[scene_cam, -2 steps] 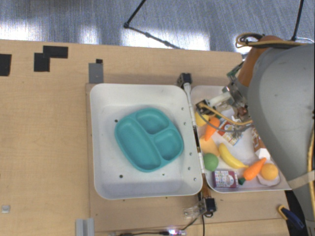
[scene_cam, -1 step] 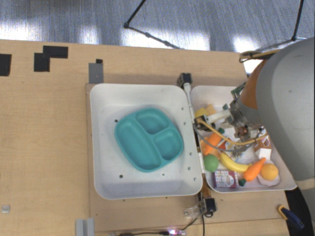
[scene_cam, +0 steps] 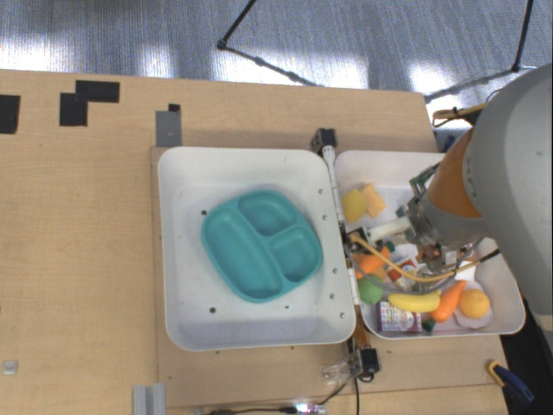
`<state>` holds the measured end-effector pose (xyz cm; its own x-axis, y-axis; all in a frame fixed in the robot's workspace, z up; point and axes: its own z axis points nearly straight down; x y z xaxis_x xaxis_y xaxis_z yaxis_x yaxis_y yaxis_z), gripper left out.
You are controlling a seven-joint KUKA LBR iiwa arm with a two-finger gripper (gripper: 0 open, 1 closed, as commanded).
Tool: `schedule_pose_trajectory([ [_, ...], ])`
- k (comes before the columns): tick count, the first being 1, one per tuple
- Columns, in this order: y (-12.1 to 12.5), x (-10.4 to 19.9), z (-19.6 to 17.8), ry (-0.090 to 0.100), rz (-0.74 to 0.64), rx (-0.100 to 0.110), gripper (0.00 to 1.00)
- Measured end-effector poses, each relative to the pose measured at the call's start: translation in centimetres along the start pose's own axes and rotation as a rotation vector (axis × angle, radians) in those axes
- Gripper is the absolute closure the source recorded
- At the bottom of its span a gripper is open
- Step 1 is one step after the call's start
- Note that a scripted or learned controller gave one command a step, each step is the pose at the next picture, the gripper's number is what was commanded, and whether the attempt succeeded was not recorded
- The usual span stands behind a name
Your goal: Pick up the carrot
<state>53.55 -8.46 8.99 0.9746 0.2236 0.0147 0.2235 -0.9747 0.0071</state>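
Carrot lay in the right bin, just below the tool and slightly to its right, toward the bin's near edge. Its long axis ran at a slant, upper right to lower left, with a banana touching its left end and an orange fruit just to its right. The tool hung low over the clutter, apart from the carrot; whether it was released or clenched could not be told. Far to the tool's left, in the other bin, sat a teal plate. The tool likely needed a short shift down-frame to centre on the carrot.
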Motion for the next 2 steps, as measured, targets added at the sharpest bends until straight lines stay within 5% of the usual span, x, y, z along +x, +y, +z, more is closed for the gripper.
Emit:
schedule_pose_trajectory([
  [1, -8.2, 2.3, -9.5, -0.011, -0.021, 0.009, 0.0],
  [2, -5.6, -3.6, -9.5, -0.014, -0.173, 0.01, 0.0],
])
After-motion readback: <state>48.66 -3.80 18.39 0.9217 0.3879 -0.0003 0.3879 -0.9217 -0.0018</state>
